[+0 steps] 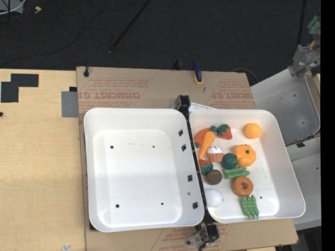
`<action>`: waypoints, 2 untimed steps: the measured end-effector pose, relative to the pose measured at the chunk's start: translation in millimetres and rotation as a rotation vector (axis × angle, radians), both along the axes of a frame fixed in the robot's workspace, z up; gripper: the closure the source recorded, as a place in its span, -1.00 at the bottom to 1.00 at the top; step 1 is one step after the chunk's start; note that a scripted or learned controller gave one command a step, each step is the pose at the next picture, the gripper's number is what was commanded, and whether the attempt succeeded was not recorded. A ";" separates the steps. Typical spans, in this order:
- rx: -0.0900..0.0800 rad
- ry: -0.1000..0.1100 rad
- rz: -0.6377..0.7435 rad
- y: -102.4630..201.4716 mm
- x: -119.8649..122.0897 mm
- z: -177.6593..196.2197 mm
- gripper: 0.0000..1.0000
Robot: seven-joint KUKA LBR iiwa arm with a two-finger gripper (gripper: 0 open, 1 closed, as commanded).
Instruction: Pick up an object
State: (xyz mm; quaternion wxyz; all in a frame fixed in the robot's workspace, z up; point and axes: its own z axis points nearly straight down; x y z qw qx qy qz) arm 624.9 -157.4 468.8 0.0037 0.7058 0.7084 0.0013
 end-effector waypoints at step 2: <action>0.008 0.025 -0.007 -55.4 -9.1 -68.0 1.00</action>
